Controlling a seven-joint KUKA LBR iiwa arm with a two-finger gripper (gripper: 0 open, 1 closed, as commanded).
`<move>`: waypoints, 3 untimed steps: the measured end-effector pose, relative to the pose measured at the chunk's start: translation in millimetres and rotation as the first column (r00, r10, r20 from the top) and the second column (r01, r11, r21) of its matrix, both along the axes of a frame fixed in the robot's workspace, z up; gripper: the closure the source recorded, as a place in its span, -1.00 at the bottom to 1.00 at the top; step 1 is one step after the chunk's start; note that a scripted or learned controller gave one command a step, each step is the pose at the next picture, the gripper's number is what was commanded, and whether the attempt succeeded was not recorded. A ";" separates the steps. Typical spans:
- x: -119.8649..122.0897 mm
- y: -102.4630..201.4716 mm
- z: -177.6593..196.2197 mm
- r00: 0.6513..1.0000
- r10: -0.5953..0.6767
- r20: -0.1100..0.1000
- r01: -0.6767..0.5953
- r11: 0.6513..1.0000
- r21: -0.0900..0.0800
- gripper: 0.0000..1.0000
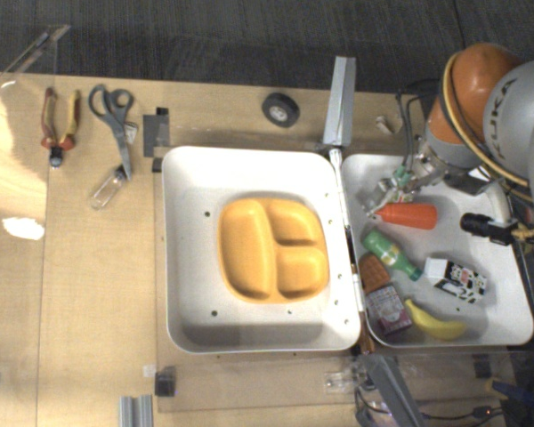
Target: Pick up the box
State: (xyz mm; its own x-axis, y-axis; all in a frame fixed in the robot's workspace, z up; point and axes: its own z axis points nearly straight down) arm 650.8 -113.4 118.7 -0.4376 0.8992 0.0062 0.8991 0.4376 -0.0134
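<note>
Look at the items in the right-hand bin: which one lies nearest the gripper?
The orange carrot. It lies just below the gripper at the bin's far end, while the green bottle, the white box and the banana sit farther toward the near edge.

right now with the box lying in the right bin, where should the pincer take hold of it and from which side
Probably from straight above, closing across the short sides of the box. It lies flat and slightly tilted in the right bin, with bare floor around it. The banana and green bottle lie apart to its left, so turn the pincer to match its tilt.
</note>
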 end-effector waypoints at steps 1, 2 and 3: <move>20.9 17.9 -23.0 0.995 -0.098 0.024 0.098 0.995 -0.005 -1.00; 18.0 -14.7 -31.8 1.000 -0.010 0.005 0.010 1.000 0.013 -1.00; 21.9 -16.9 -18.2 1.000 -0.008 0.026 0.008 1.000 0.002 1.00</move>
